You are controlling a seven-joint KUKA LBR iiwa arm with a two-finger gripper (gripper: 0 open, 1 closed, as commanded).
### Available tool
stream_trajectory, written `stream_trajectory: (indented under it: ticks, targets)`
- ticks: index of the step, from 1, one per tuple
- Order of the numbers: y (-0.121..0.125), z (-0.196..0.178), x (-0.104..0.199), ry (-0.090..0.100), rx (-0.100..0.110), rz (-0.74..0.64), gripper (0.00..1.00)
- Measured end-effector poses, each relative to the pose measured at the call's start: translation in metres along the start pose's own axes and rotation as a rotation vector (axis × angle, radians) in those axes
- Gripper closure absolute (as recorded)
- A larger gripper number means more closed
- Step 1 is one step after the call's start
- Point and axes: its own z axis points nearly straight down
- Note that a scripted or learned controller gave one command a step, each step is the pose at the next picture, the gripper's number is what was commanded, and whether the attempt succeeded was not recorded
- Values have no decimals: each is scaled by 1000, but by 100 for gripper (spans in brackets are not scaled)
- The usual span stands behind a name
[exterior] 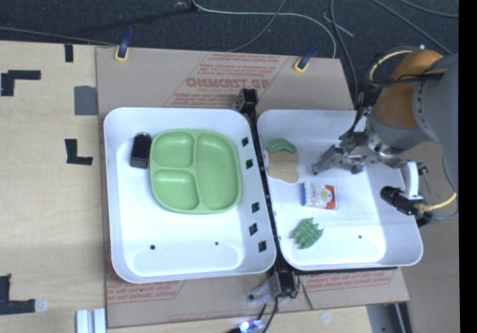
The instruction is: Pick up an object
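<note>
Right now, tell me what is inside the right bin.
The right bin holds a green curved piece, a tan piece touching it, a small printed packet and a green leafy toy. The gripper covers some floor.

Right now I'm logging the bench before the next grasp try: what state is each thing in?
Gripper: over the right bin, holding nothing.
Green divided plate: lying flat in the left bin.
Black block: in the left bin, at the plate's left edge.
Tan piece: flat in the right bin, a green curved piece right behind it.
Small card packet: lying flat.
Green leafy toy: lying near the right bin's front.
</note>
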Motion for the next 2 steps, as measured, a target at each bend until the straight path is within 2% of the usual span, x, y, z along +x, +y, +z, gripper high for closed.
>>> stream_trajectory:
  ticks: [1, 2]
  targets:
    - [1, -13, 0, -2, -4, 0, 100]
    - [-7, -69, -1, 3, -3, 2, 100]
